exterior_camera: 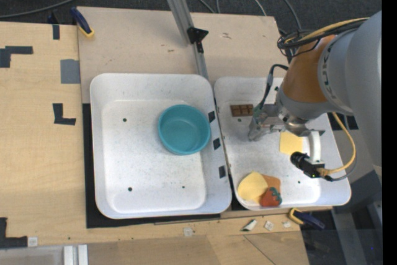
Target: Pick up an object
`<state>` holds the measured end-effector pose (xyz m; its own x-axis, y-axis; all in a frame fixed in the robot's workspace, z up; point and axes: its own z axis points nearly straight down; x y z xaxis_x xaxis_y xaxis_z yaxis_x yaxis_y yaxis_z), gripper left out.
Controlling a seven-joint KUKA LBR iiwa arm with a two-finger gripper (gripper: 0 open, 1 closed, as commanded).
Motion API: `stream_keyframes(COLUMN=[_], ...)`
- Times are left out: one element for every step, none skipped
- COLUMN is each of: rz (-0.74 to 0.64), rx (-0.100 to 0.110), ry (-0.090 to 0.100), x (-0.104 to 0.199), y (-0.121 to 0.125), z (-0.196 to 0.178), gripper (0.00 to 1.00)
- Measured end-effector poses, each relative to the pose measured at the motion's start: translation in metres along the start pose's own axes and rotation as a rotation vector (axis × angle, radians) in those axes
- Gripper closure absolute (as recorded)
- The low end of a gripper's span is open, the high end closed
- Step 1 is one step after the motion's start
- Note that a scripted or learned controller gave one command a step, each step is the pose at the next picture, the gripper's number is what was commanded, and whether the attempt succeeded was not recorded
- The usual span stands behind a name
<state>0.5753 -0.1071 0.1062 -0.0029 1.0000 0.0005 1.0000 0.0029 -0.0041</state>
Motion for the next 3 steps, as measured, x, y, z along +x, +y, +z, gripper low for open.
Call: stream_keyframes(rz=[0.002, 0.002, 0.002], rx=[-0.008, -0.008, -0.001], ry=[-0.002, -0.002, -0.001], x=[-0.003, -0.012, -0.012], y=[-0.002, -0.002, -0.002], z=[-0.062, -0.110, -0.094], gripper=[1.00, 1.00, 1.00])
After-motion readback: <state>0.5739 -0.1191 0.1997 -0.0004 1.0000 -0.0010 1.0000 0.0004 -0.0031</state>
